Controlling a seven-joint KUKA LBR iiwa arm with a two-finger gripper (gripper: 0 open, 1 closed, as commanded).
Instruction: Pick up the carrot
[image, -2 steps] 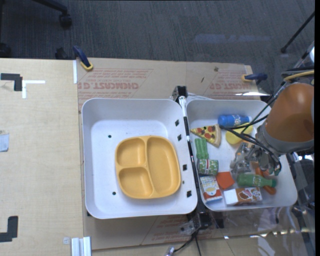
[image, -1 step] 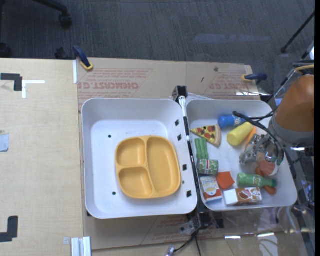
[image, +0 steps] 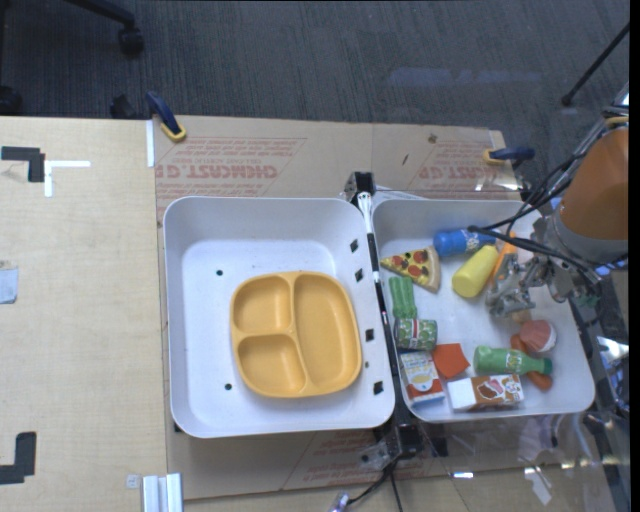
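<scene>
The gripper (image: 512, 293) sits low in the right bin (image: 455, 220), with a yellow bottle (image: 476, 271) close beside its fingers and a pink toy (image: 536, 335) just below them.

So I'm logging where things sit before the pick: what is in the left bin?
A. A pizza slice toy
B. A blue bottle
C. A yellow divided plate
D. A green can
C: the yellow divided plate lies alone on the floor of the left bin, while the toy foods lie in the right bin, where the arm reaches in.
</scene>
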